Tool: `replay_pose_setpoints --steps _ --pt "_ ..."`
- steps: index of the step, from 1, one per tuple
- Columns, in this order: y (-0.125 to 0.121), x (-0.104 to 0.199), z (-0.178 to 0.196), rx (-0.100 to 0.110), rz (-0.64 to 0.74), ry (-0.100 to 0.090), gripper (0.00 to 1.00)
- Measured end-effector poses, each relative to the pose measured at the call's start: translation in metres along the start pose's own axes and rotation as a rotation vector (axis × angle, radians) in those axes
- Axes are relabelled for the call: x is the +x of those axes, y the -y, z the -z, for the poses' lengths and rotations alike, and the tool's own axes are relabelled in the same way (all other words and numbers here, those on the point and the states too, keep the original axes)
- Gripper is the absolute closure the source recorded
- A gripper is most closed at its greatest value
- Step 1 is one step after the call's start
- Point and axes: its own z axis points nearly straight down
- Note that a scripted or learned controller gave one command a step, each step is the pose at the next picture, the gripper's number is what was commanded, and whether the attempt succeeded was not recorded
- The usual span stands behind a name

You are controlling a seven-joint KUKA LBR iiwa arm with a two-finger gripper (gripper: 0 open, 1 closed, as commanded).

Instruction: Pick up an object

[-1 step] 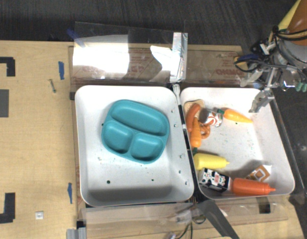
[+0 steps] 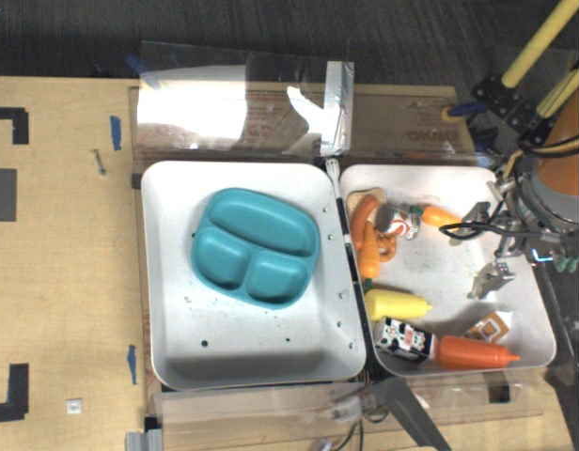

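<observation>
1. Hanging over the right bin (image 2: pixel 430 178) at about 3 o'clock: the gripper (image 2: pixel 492 280), fingers pointed down, nothing between them. Can't tell whether they are spread or pressed together.
2. Right bin contents: orange bottle (image 2: pixel 473 351) at 6 o'clock, yellow bottle (image 2: pixel 399 303) and black-and-white pack (image 2: pixel 403 339) at 7–8 o'clock, orange toy pieces (image 2: pixel 367 238) at 10 o'clock.
3. Left bin (image 2: pixel 167 261): teal divided tray (image 2: pixel 255 246), centre.
4. Both bins sit on the worktop (image 2: pixel 54 252).
</observation>
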Motion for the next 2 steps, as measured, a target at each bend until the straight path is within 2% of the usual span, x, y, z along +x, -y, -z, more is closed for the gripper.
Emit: replay_pose_setpoints --steps 1,2 --pt "0.053 0.019 -0.077 -0.006 -0.135 0.022 0.00" --pt "0.041 0.030 -0.083 0.000 0.254 0.062 0.00"
